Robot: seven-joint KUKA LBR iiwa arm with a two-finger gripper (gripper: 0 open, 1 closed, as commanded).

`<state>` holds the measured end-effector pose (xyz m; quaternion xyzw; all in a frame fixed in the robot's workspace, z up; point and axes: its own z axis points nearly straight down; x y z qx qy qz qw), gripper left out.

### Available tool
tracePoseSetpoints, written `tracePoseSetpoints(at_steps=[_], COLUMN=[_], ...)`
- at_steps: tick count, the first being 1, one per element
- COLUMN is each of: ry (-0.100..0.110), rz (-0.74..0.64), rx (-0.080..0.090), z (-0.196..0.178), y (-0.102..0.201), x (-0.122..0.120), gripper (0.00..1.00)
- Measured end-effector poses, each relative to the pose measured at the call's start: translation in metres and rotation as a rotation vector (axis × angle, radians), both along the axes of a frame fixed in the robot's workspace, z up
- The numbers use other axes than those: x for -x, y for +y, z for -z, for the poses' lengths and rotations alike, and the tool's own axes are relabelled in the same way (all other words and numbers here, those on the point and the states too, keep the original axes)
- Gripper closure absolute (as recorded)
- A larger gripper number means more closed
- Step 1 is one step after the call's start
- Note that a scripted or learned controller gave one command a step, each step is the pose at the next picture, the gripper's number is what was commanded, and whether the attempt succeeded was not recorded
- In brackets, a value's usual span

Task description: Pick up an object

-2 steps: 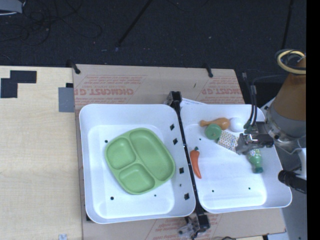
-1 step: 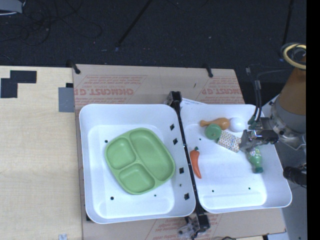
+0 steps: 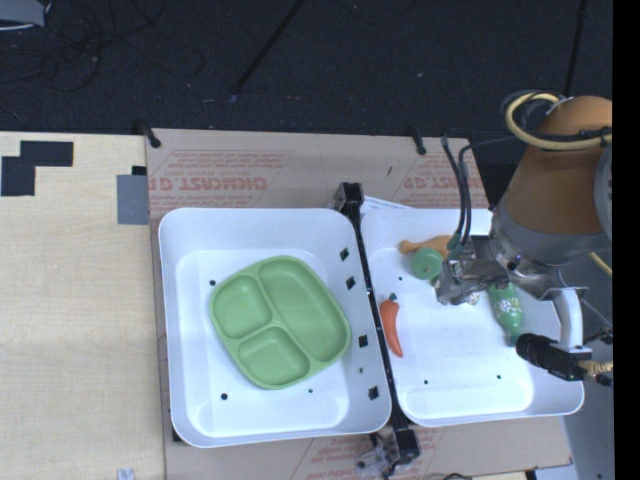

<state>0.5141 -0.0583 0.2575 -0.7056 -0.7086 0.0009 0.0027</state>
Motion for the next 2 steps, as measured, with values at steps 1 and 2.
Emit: tracePoseSetpoints(at_steps=[1,2], ry=[-0.002,-0.003], rz=[0.001,0.0], rx=[0.001,0.002], z=[0.013,0.016], y=[0.041,0.092], x=[-0.018,-0.044], gripper=[1.0,1.0])
